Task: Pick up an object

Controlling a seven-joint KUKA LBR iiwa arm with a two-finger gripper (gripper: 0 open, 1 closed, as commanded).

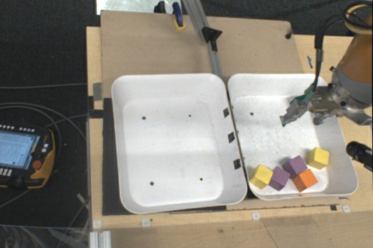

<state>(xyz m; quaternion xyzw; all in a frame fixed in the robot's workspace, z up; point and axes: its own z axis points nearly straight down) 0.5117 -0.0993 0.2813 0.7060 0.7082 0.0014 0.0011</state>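
Claw (289, 116) state unclear, holds nothing visible. Blocks (289, 171) at 6 o'clock: light, rigid; grip flat opposite faces.

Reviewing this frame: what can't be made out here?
- Gripper: small and blurred in the camera view; open or shut is unclear.
- Arm: cut off by the right edge.
- Orange block: partly covered by the purple block.
- Handheld screen: text too small, left edge cuts it.

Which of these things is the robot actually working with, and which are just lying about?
Job:
gripper
yellow blocks
purple blocks
orange block
right bin

Lying about:
left bin
handheld screen
clamp
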